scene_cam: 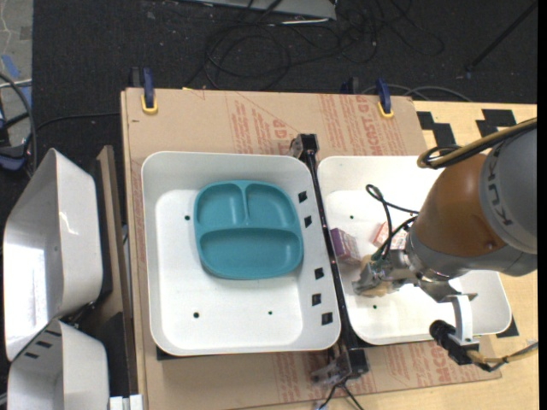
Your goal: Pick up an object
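Note:
My gripper (373, 278) is low inside the right bin (402, 164), near its left wall, at the end of the grey arm with the orange band. A small purple object (343, 242) lies just up and left of the gripper, against the bin's left wall. A small pink and white item (380, 231) sits just above the gripper beside a black cable. The wrist hides whatever lies directly under the gripper.
A teal divided plate (248, 229) lies in the upper middle of the left bin (222, 319). The arm's bulk covers the right half of the right bin. More white bins (51, 237) stand off the bench at far left.

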`<action>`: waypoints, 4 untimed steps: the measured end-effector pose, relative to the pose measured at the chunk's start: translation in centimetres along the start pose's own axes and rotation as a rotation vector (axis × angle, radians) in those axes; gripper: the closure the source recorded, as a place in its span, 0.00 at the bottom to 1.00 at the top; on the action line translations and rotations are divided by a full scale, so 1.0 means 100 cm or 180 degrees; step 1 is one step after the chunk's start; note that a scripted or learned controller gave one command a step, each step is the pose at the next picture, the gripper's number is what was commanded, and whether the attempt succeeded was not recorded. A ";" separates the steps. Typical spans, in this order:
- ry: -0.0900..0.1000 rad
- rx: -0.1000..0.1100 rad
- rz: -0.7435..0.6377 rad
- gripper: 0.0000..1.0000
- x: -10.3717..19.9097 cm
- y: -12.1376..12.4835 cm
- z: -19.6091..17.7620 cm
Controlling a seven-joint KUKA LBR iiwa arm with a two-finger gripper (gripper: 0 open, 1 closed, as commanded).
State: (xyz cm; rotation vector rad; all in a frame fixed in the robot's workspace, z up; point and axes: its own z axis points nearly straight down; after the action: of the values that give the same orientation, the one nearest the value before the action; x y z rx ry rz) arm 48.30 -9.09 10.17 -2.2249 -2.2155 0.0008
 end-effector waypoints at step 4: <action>0.0001 -0.0009 -0.0041 1.00 0.050 0.027 -0.155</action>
State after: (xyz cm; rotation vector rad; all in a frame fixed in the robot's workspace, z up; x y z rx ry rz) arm 51.09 -4.10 25.70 -2.2119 -2.2311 -0.0030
